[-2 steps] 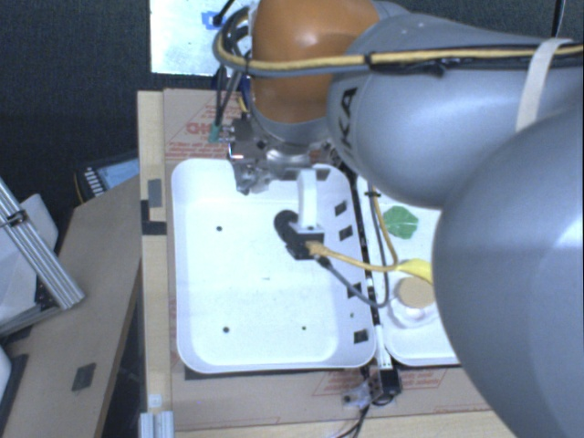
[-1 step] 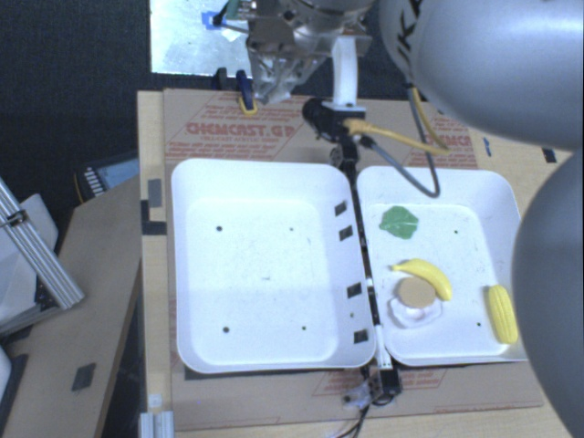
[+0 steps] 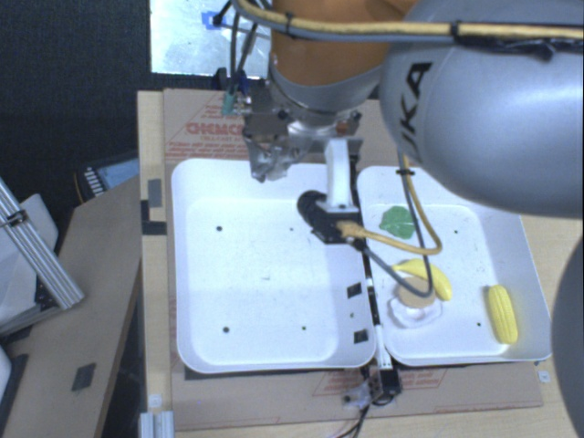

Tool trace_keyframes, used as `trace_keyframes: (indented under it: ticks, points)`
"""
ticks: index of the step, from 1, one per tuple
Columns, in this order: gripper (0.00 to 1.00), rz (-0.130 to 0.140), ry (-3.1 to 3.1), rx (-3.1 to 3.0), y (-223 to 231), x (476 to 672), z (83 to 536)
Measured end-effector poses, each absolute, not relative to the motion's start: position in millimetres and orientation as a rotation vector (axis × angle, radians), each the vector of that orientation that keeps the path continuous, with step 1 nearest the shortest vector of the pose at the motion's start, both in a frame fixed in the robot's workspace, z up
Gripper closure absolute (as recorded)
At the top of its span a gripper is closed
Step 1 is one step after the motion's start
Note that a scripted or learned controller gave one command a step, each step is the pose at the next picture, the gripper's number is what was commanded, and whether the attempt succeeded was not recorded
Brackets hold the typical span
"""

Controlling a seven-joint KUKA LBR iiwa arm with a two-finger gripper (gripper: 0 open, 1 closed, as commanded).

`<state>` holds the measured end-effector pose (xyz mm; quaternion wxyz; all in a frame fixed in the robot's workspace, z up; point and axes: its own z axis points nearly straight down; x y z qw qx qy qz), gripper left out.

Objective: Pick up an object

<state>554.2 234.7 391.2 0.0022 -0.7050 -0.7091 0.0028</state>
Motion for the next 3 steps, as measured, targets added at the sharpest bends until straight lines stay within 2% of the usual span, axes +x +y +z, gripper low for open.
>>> trace_keyframes:
  ticks: [1, 2, 3]
  points:
    - [1.0, -0.021, -2.228, -2.226, 233.3, 626.5, 487.0]
    - [1.0, 0.011, -2.226, -2.21, 234.7, 545.4, 423.1]
    - [1.0, -0.015, -2.225, -2.225, 219.0, 575.7, 503.7]
